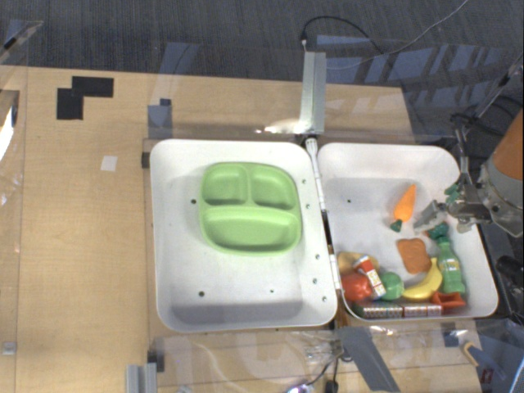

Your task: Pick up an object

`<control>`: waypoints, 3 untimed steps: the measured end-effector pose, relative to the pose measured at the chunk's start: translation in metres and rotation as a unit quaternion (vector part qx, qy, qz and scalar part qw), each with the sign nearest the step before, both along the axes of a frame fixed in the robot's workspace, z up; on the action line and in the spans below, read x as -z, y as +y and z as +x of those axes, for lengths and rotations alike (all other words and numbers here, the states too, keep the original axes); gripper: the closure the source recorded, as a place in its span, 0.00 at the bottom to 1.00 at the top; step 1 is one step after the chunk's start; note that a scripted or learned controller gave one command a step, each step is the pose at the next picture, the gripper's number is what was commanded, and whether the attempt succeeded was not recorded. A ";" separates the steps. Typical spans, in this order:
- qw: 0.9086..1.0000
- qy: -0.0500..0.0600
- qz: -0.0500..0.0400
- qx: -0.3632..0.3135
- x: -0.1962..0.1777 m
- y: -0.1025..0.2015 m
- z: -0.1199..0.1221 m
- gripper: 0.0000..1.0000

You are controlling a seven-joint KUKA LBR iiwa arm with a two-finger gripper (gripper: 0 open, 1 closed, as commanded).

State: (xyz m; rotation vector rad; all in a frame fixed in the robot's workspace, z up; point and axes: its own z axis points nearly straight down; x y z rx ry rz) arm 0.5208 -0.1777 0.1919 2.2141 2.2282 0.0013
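The claw (432, 213) hangs open over the right bin (360, 170), holding nothing. A carrot (404, 204) lies just beside it. More toys sit near the front wall — a banana (424, 285), a tomato (355, 286), a green bottle (449, 268). A green plate (249, 206) rests in the left bin (176, 244).

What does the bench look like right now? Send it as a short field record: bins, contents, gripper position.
left bin: holds a green divided plate
right bin: toy food piled along the near edge
carrot: lies apart from the pile, mid-bin
banana: in the pile, beside a green bottle
tomato: near-left corner of right bin
gripper: over the right bin, just right of the carrot, nothing visibly held
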 end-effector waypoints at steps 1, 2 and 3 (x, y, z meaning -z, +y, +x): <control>1.000 -0.001 0.000 -0.002 -0.009 0.001 0.002 1.00; 0.999 0.000 0.000 0.047 0.065 0.015 0.040 1.00; 0.999 0.000 0.000 0.048 0.065 0.015 0.040 0.00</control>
